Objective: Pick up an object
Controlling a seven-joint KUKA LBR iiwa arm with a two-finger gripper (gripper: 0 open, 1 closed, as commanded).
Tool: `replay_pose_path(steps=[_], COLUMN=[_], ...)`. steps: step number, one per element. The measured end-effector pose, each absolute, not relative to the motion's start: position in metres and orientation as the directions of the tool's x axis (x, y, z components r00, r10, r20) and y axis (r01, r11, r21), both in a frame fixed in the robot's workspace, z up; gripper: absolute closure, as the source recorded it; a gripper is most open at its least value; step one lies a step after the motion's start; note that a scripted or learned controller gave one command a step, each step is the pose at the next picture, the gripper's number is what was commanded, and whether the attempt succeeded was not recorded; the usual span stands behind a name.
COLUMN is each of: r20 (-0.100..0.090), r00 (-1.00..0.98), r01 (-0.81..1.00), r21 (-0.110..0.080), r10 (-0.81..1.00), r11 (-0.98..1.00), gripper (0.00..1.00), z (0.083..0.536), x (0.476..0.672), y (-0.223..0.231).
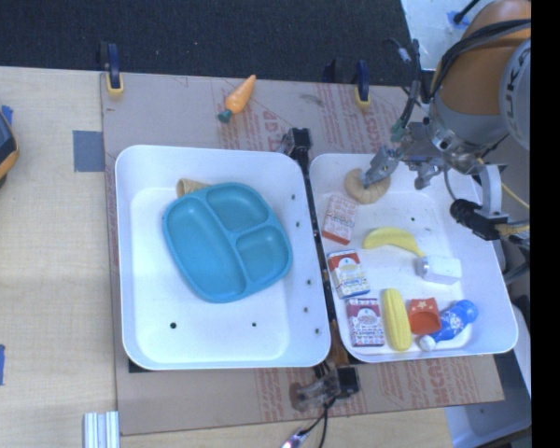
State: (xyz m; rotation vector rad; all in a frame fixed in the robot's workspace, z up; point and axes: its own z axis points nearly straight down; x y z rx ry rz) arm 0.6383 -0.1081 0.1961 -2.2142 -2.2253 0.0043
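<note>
Gripper (pixel 385 169) on the grey arm with the orange band is sitting low over the far left corner of the right shallow white bin (pixel 500 292), right at a round tan cookie-like disc (pixel 364 187); whether its fingers are spread or closed I cannot tell from this camera view, and nothing is showing between them. Risk one: the flat disc is lying close to the bin wall, so a finger is likely catching the rim or sliding over the top. Risk two: a small white and red carton (pixel 339 219) is lying just beside the disc and is likely getting nudged. Other candidates are lying nearer in the same bin: a yellow plastic banana (pixel 393 241), a yellow corn cob (pixel 396 319), two red and white cartons (pixel 349 273), a white block (pixel 440 269), a blue and white bottle (pixel 454 323). The left white bin (pixel 140 250) is carrying a blue divided plastic plate (pixel 226 241). An orange toy carrot (pixel 237 96) is lying outside on the cardboard (pixel 168 110).
</note>
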Motion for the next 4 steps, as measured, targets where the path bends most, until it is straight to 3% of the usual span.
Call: replay_pose_path(steps=[1, 2, 3, 4], r20=[-0.001, -0.002, 0.0, -0.001], r00=[-0.005, -0.005, -0.004, -0.003], r01=[1.0, 1.0, 1.0, 1.0], r21=[0.004, 0.008, -0.001, -0.003], r10=[1.0, 1.0, 1.0, 1.0], r11=[0.005, 0.005, 0.004, 0.003], gripper=[0.0, 0.0, 0.0, 0.0], z=[0.096, 0.096, 0.109, 0.213], x=[0.646, 0.589, 0.657, 0.553], y=[-0.095, -0.093, -0.103, -0.171])
